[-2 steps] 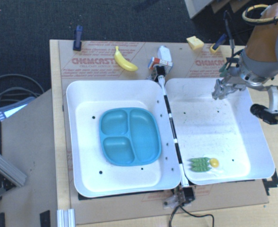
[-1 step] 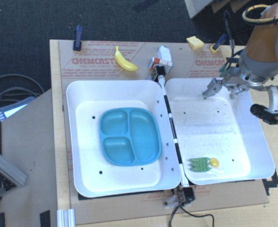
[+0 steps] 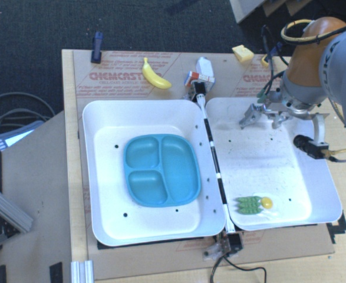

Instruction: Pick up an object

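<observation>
the bench (image 3: 134,75) carries two shallow white bins side by side, so anything in them lies within the arm's reach from the right. the left bin (image 3: 102,122) holds a blue divided plate (image 3: 161,168), lying flat in its middle. the right bin (image 3: 314,187) is where the arm (image 3: 317,52) works: the grey arm with its orange band leans in over the bin's far end, and the gripper (image 3: 261,114) hangs low over the bin floor there, with nothing between its fingers. whether they stand wide or narrow, i cannot tell.

the likely thing to pick is the small green and yellow toy (image 3: 253,204). it lies at the near edge of the right bin, well apart from the gripper. it looks like a knobbly green piece with a round yellow bit touching its right side. a banana (image 3: 155,75) lies on the bench beyond the bins.
</observation>
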You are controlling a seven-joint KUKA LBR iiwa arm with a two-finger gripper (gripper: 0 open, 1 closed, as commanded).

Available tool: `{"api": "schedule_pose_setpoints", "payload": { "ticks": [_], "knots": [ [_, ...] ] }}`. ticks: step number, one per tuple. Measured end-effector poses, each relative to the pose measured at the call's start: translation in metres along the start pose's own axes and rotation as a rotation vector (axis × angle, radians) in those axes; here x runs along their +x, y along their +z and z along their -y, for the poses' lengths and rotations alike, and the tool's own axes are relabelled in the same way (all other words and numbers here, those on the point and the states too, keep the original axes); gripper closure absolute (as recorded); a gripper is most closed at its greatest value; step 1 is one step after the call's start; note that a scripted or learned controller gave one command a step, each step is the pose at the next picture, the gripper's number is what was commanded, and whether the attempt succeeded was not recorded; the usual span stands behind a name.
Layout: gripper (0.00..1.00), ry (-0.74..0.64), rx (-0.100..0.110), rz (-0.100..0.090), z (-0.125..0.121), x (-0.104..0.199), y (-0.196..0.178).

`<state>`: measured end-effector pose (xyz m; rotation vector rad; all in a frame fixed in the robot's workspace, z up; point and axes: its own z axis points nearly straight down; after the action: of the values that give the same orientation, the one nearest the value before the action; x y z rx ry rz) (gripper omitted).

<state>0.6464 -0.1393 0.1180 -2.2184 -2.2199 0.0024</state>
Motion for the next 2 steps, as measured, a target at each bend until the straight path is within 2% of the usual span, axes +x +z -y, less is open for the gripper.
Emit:
{"api": "schedule_pose_setpoints", "payload": {
  "ticks": [1,2],
  "knots": [
    [0.00,0.000,-0.009,0.004,-0.021,-0.023,-0.121],
    [0.00,0.000,-0.001,0.001,-0.020,-0.007,-0.061]
  ]
}}
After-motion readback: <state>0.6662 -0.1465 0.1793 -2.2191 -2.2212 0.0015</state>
